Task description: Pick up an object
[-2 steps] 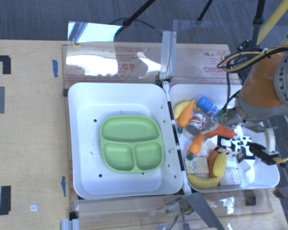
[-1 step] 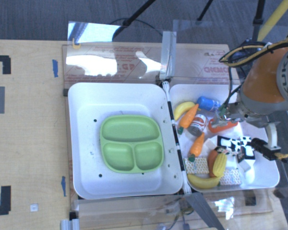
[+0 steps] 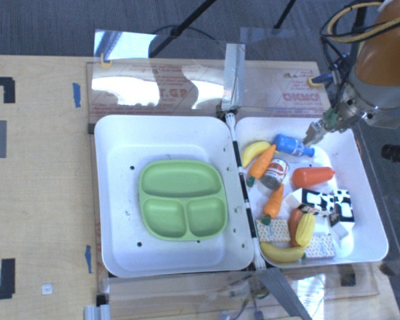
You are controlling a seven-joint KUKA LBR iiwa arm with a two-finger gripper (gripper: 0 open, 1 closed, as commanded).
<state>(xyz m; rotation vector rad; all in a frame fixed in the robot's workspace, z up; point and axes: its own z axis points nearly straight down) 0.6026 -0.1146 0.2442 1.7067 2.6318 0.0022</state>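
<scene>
Camera view, from above and at a slant: two shallow white bins sit side by side on the bench. On the floor of the left bin (image 3: 113,179) lies a green divided plate (image 3: 183,199) with three compartments. The right bin (image 3: 367,199) holds a crowd of toy food. A blue bottle (image 3: 292,145) lies near the bin's far edge, with a yellow banana (image 3: 253,152) and an orange carrot (image 3: 261,163) to its left. A small can (image 3: 275,173) lies just beside that carrot, a second carrot (image 3: 274,201) below it, and a red-orange pepper (image 3: 313,175) to the can's right. A black-and-white checkered block (image 3: 330,204) sits nearer the front, beside a corn cob (image 3: 305,229). Another banana (image 3: 282,251) lies along the bin's front edge.

The grey arm reaches in from the right. Its gripper (image 3: 315,133) is tilted down over the far part of the right bin, with the tip just beside the blue bottle's right end. Whether the tip touches the bottle cannot be told, and nothing is seen between the fingers.
</scene>
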